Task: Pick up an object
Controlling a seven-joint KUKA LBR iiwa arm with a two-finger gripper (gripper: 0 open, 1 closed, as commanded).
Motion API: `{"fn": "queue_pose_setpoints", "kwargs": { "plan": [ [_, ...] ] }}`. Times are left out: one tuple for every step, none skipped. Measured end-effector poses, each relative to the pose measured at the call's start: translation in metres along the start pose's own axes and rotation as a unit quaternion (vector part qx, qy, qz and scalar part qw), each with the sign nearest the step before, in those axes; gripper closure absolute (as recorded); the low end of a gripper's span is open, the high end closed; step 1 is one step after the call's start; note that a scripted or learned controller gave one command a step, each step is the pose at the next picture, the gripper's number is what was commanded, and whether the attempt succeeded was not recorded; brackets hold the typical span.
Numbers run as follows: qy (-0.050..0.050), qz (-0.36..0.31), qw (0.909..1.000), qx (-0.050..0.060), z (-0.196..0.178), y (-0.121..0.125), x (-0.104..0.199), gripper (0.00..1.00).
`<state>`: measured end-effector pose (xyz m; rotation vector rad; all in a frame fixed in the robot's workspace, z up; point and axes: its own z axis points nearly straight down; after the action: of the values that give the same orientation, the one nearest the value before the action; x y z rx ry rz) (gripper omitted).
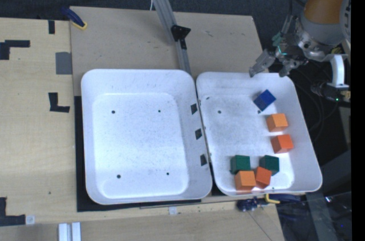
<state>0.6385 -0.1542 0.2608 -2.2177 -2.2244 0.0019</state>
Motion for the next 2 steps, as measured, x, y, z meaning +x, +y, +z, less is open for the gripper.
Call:
{"fn": "queue_pose_setpoints", "kwargs": {
  "plan": [
    [0.000,0.000,1.0000,0.000,0.000,0.000,0.000,0.00],
    [0.000,0.000,1.0000,0.003,0.064,-0.004,0.004,0.00]
  ]
}}
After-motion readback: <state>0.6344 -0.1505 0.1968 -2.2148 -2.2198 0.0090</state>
